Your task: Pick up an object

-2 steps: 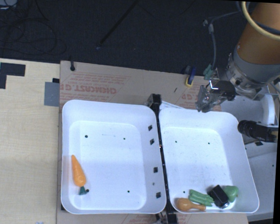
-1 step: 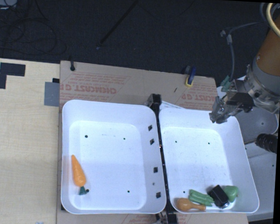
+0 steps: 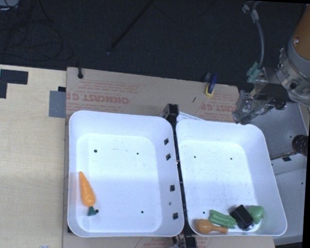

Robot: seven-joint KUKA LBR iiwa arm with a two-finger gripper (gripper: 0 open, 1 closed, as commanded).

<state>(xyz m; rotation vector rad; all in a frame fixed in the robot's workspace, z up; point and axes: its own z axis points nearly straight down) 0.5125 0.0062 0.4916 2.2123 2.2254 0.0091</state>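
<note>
Camera view
Arm: the grey arm with its orange band (image 3: 308, 25) comes in at the upper right, above the far right corner of the right-hand bin.
Gripper: the two-finger gripper (image 3: 244, 115) hangs over the far rim of the right-hand shallow white bin (image 3: 228, 132), near that bin's far right corner.
Jaws: cannot tell whether they are apart or together; nothing shows between them.
Left-hand bin: the left-hand shallow white bin (image 3: 118, 124) holds an orange toy carrot with a small green top (image 3: 86, 191), lying near its left wall towards the near corner.
Right-hand bin, contents: four things crowd the near right corner, well apart from the gripper.
Pear: a tan pear-shaped toy (image 3: 209, 227) lies by the near rim.
Green pod: a long green pod-like toy (image 3: 222, 219) lies just beside the pear.
Black block: a small black block (image 3: 241, 216) touches the green pod.
Green lump: a rounded light green toy (image 3: 255, 212) sits beside the black block, nearest the right wall.
Bench: brown cardboard sheet (image 3: 125, 95) under both bins.
</note>
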